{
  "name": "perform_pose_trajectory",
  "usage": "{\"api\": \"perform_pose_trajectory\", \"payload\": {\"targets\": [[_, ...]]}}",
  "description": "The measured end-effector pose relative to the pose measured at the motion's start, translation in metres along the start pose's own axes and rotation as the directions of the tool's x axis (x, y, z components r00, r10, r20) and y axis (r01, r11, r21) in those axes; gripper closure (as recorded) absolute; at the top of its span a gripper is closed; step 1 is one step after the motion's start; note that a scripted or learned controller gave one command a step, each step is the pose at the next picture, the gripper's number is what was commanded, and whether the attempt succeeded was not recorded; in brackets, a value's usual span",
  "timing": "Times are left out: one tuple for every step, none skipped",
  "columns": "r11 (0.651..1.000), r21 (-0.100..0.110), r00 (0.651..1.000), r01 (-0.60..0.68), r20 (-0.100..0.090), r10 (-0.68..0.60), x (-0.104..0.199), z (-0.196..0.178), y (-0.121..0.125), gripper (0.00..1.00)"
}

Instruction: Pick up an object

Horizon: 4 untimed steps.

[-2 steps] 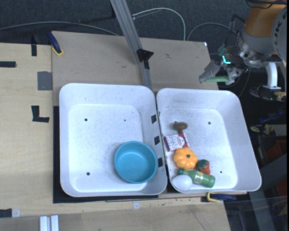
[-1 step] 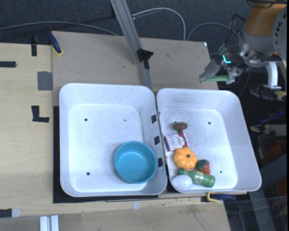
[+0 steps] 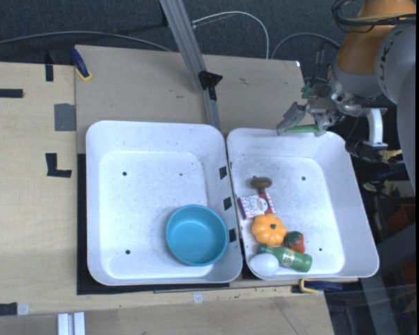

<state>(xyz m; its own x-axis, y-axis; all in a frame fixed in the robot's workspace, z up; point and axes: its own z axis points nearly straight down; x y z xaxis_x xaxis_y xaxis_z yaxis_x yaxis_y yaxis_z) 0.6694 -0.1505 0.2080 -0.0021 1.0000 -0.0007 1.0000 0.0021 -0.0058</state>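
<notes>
Candidate objects sit clustered at the near-left corner of the right bin (image 3: 335, 187): a small orange pumpkin (image 3: 268, 228), a white egg (image 3: 264, 264) touching a green bottle (image 3: 291, 258), a red-and-white packet (image 3: 255, 205), and a brown piece (image 3: 260, 183) just beyond. I judge the pumpkin light, rigid and rounded; I would grip across its widest part. The egg looks smooth and likely to slip. The left bin (image 3: 126, 145) holds 1 blue bowl (image 3: 196, 234). The gripper (image 3: 302, 119) hangs over the right bin's far rim, well apart from the cluster; I cannot tell how its fingers stand.
</notes>
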Motion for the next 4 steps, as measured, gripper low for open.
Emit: {"api": "perform_pose_trajectory", "payload": {"targets": [[1.000, 0.001, 1.000, 0.000, 0.000, 0.000, 0.004, 0.048, -0.008, 0.00], [1.000, 0.002, 1.000, 0.001, 0.000, -0.001, 0.004, 0.099, 0.000, 0.00], [1.000, -0.003, 1.000, 0.002, 0.001, -0.002, 0.005, 0.086, 0.002, 1.00], [1.000, -0.010, 1.000, 0.000, -0.001, 0.000, 0.014, 0.033, -0.003, 1.00]]}}
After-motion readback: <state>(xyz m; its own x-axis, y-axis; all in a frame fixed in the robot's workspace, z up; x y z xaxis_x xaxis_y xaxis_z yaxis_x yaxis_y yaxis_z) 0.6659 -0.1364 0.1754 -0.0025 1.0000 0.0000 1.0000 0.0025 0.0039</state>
